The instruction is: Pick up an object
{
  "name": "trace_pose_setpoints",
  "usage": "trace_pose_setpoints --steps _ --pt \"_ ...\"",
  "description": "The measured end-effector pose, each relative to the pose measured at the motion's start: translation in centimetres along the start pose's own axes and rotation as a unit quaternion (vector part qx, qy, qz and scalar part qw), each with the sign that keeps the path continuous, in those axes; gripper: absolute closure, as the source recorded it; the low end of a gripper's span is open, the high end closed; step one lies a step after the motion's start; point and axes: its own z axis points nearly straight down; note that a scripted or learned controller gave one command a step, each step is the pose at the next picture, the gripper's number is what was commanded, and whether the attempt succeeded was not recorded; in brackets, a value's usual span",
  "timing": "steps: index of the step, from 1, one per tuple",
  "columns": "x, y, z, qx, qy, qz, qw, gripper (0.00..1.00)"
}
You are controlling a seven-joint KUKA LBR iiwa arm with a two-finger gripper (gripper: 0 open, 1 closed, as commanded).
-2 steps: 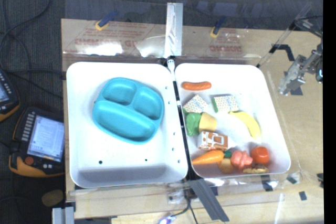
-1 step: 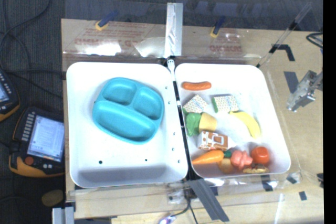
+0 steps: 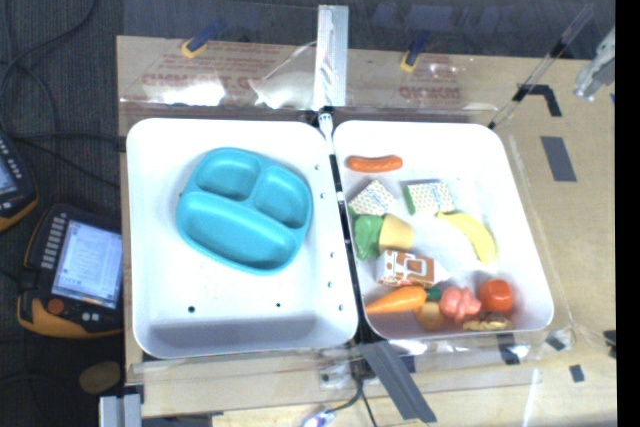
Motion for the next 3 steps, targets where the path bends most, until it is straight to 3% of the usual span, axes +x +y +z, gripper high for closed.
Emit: trace_pose_setpoints --steps 1,2,3 --pt "0.0 0.0 0.0 0.0 0.0 0.0 1.0 0.0" --pt "-0.5 3.8 -0.1 0.0 0.0 -0.068 0.9977 0.0" --pt "-6.4 2.5 -0.1 0.001 0.0 -0.067 0.9978 0.0"
